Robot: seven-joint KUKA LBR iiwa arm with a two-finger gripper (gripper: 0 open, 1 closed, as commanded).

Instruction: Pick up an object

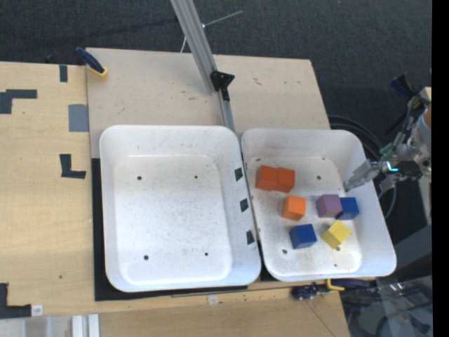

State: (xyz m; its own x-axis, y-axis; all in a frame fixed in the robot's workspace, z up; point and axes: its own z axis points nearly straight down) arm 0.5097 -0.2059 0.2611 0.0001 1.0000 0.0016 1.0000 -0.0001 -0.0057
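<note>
A dark grey carpeted floor surrounds a pale wooden bench [196,90], which carries patches of dark tape along its left part and a slanted metal pole [200,41] running down from the top toward the gap between the bins. A blue and yellow clamp [91,60] sits at the bench's upper left corner.

The left bin [168,209] is the larger white tray, with a few dark dots on its floor. The right bin [372,251] lies touching it, side by side, and holds all the blocks.

The arm enters at the right edge, its gripper [361,174] hanging over the right bin's right rim, above and just beside the purple and blue blocks. Whether the fingers are spread or closed cannot be made out; nothing is visible between them.

In the right bin, a long orange block [274,179] lies near the upper left. Below it is a small orange cube [295,206]. To its right sits a purple cube [328,205], touching a small blue cube [349,207]. Lower down are a blue cube [302,235] and, just beside it, a tilted yellow cube [337,234].
</note>
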